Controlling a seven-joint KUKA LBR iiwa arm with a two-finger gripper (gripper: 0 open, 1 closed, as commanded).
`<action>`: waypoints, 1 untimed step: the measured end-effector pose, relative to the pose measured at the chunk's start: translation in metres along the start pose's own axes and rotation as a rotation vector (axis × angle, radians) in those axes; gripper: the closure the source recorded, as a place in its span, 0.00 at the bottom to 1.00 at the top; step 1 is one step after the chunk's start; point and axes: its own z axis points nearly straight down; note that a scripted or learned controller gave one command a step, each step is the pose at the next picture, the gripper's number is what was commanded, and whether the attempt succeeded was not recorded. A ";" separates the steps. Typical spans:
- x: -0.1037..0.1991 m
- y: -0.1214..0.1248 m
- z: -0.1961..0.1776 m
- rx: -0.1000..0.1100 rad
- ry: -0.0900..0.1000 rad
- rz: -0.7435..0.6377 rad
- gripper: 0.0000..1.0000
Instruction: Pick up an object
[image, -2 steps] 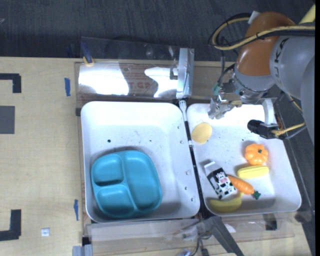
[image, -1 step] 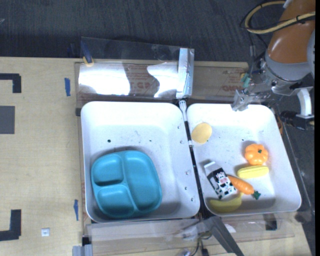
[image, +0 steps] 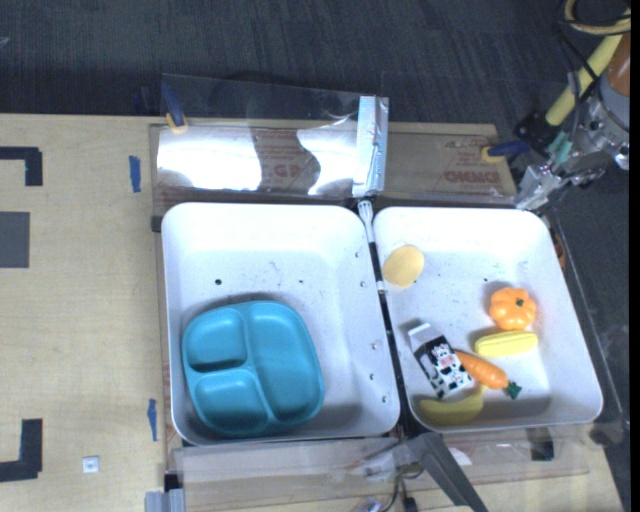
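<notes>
Pre-grasp: gripper (image: 568, 168) parked off the right bin's (image: 575, 300) far-right corner, can't tell its state; nearest pick is the orange pumpkin (image: 512, 307) near the right wall, so next move is reach in and descend.

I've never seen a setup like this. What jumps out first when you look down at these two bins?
The big blue divided plate in the left bin catches the eye first. Next comes the cluster of toy food in the right bin: an orange pumpkin, a carrot and a pale yellow round piece near the divider. The gripper sits beyond that bin's far right corner.
</notes>
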 end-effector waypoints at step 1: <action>-0.029 -0.037 -0.075 0.001 0.000 -0.248 1.00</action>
